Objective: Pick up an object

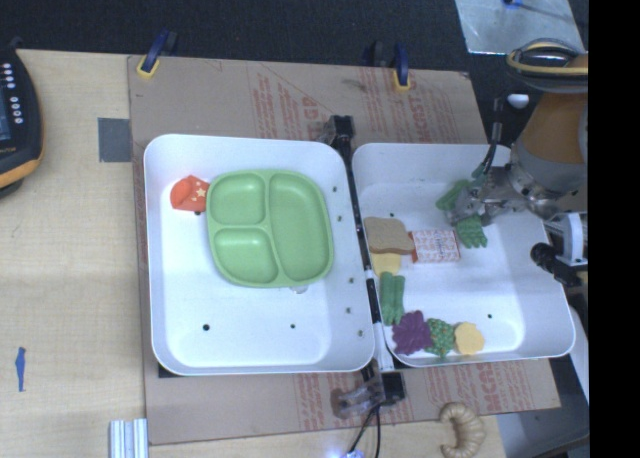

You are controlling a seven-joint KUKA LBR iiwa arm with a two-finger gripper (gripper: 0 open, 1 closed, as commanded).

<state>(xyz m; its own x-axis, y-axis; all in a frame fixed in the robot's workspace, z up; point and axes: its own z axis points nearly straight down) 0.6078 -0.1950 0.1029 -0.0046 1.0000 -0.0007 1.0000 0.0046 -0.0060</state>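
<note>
Green toy [463, 214] in the right bin [520, 331] is sitting under the gripper [478, 201]; whether the jaws are apart or clamped, I cannot tell. Judging by this, the grasp is being attempted; next comes a clean lift.

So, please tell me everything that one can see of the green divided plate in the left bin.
The green divided plate is pale green, looks like plastic, and has a rounded-square outline with three compartments: two smaller ones on the left and one long one on the right. It lies flat in the upper middle of the left bin. A small red object lies against its upper left corner.
</note>
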